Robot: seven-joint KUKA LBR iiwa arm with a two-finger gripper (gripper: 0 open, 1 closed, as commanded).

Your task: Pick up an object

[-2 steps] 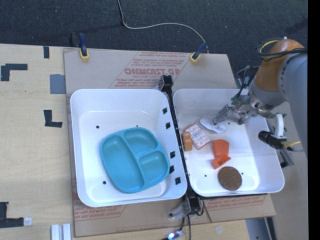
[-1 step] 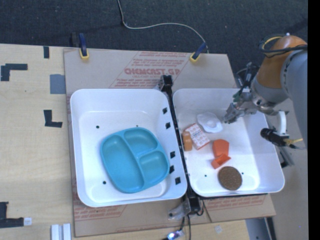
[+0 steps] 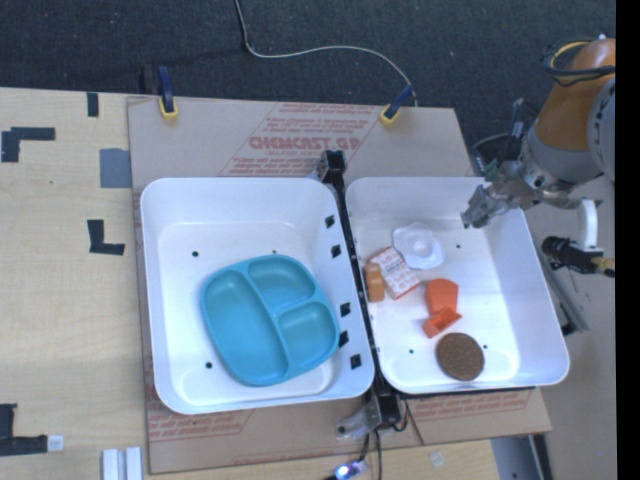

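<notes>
Camera view: white cup (image 3: pixel 417 245) near gripper (image 3: pixel 478 211).

Dark carpet floor (image 3: pixel 400 18), pale wooden bench (image 3: pixel 60 298) with black tape marks (image 3: pixel 100 238), cardboard sheet (image 3: pixel 290 143) clamped on top

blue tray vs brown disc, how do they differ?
The blue tray lies alone in the left bin; the brown disc lies in the right bin, close to the orange block. The blue tray is far larger than the brown disc. The tray is a rounded rectangle split into three compartments; the disc is round and plain. Both lie flat, away from the gripper.
</notes>
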